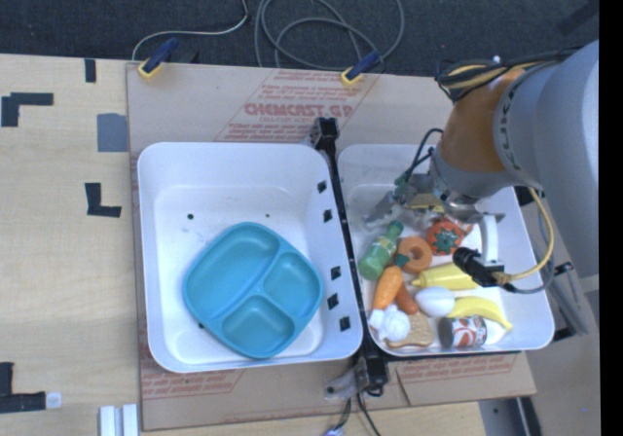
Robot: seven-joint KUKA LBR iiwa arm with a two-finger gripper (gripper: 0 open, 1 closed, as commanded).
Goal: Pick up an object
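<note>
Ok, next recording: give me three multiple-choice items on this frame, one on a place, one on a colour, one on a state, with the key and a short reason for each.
1. Where does the divided plate lie?
A. In the left bin
B. In the right bin
C. On the cardboard outside the bins

2. What colour is that plate?
A. Red
B. Blue
C. Yellow

3. How does the toy carrot lie?
A. Hanging in the air under the arm
B. Alone on the plate
C. Down in the right bin among the other toy foods

Key: 1 A, the plate rests on the floor of the left bin. 2 B, its whole surface is light blue. 3 C, the carrot lies in the right bin beside the green bottle and a banana, with the arm above the bin's far end.
</note>
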